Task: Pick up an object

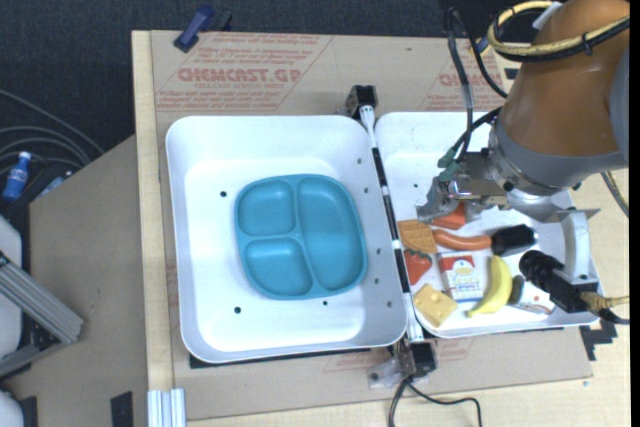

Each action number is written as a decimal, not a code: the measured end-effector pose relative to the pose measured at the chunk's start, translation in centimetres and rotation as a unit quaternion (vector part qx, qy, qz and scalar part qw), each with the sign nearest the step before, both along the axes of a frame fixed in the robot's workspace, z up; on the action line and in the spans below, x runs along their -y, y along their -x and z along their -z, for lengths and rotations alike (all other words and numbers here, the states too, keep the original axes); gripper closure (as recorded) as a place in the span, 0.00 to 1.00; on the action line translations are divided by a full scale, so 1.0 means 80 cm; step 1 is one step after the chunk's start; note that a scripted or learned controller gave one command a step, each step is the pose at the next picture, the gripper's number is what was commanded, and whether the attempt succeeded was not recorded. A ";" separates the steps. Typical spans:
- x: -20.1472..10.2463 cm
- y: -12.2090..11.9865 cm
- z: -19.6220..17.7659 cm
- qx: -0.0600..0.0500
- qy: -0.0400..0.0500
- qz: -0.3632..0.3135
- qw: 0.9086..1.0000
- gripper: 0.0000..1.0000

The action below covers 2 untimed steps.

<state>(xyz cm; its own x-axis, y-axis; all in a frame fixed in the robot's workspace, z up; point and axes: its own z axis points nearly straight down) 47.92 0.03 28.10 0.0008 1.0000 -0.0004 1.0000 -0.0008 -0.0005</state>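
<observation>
So the end effector (450,195), grip state unclear, hovers over a smooth orange carrot (462,239) at its 6 o'clock; curved yellow banana (494,288) further down.

Two white bins (200,215), one blue plate (300,235), one banana (495,287).

Red print on the brown protective sheet (300,65) covering the bench read "CHEMCAST GP" in large letters at about 11 o'clock, above the left bin (190,155). Smaller red lines around it were too fine to read. The same print recurred at 1 o'clock, partly hidden. A small red-and-white carton (459,277) at 4 o'clock bore illegible markings.
</observation>
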 end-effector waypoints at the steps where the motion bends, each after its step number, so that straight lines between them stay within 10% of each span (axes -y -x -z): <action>1: -0.026 0.001 0.020 -0.002 -0.001 -0.001 1.000 1.00; 2: -0.003 0.000 0.017 0.000 0.000 0.000 1.000 1.00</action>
<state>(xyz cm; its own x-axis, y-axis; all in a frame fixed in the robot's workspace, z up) 47.91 0.31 26.71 0.0005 1.0000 0.0000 1.0000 -0.0005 -0.0011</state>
